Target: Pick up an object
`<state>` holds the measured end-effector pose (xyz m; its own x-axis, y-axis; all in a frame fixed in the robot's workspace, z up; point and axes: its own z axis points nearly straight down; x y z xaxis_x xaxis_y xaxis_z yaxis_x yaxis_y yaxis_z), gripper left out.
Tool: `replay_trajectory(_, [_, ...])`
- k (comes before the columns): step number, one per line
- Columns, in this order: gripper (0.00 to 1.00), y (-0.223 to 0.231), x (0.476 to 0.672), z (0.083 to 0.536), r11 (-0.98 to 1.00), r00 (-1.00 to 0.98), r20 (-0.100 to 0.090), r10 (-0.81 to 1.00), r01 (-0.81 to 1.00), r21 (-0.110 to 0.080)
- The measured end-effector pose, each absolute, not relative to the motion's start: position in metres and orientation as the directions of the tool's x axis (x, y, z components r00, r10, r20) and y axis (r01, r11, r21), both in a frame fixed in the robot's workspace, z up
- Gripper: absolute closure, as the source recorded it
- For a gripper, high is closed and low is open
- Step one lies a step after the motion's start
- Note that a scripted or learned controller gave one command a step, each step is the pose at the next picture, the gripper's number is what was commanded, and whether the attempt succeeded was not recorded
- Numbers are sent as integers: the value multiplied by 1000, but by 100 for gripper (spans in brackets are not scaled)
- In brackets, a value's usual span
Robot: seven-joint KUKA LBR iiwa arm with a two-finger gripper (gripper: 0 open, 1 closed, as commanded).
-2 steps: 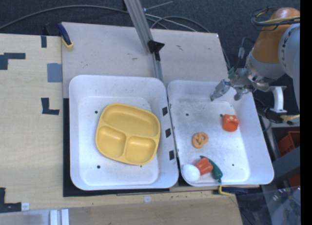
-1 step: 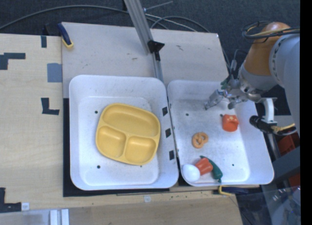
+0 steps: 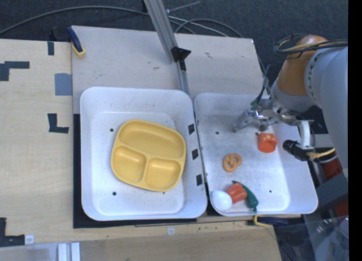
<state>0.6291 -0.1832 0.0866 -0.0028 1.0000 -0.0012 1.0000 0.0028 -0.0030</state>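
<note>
The right bin (image 3: 215,112) holds several small objects. A small orange piece (image 3: 266,142) lies near its right side, and a tan pretzel-shaped ring (image 3: 231,162) sits in the middle. At the front are a red pepper with a green stem (image 3: 240,193) and a white egg (image 3: 221,200). My gripper (image 3: 251,119) hangs low over the bin's back right part, just up and left of the orange piece. Nothing shows in its grasp.
A yellow divided plate (image 3: 149,155) lies in the left bin (image 3: 90,141). A slanted metal pole (image 3: 164,22) rises from the back, between the bins. Cables run across the dark floor behind the bench. The arm's grey and orange body (image 3: 308,73) stands at the right.
</note>
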Motion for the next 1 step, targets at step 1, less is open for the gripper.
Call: replay_trajectory(1, [100,-183,630,98,4,-4,-1,1000,1000,-2])
